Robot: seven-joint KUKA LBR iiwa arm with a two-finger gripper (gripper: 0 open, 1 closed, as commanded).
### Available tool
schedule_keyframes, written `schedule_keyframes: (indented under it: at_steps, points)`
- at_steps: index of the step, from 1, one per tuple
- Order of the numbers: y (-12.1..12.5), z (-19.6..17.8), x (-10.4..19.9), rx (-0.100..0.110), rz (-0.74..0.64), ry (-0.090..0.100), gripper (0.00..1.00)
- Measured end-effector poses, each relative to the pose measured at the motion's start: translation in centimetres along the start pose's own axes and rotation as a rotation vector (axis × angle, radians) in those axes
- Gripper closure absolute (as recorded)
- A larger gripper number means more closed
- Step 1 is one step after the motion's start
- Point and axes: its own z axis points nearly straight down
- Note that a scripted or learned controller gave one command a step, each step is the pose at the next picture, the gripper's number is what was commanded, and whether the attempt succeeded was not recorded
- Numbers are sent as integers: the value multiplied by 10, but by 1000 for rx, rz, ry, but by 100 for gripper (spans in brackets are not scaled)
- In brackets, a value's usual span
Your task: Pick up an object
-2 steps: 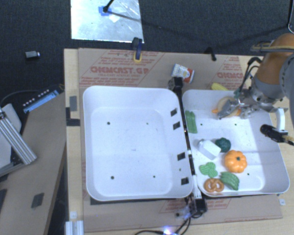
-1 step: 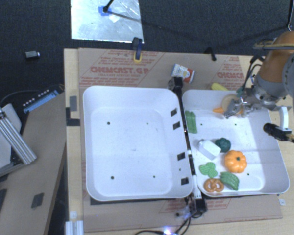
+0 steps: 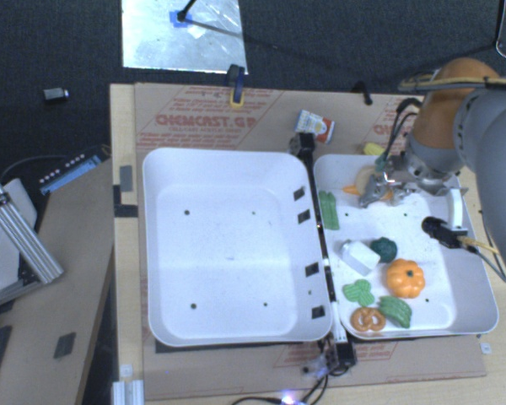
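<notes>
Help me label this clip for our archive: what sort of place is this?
Probably a robotics lab bench: a grey arm with an orange band reaches over two shallow white bins, one holding toy food such as a small orange pumpkin.

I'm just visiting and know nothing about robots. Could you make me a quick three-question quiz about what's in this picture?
1. True or false: the pumpkin lies in the left bin.
2. What lies nearest the right bin's front edge: A) pretzel, B) white block, C) green stick?
3. Over which bin is the gripper?

Key: 1. False, it is in the right bin. 2. A. 3. The right bin, near its far end.
</notes>
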Motion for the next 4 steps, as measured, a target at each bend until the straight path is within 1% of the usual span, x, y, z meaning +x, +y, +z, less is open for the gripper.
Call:
schedule_keyframes:
  at_steps: [1,2,3,4]
  points:
    - [9,-76,-34,-38,2,0,100]
    - [5,-255,23,-50,-8,1,100]
    - [5,-177,84,-29,-7,5,100]
    - [6,-169,150,-33,-8,5,100]
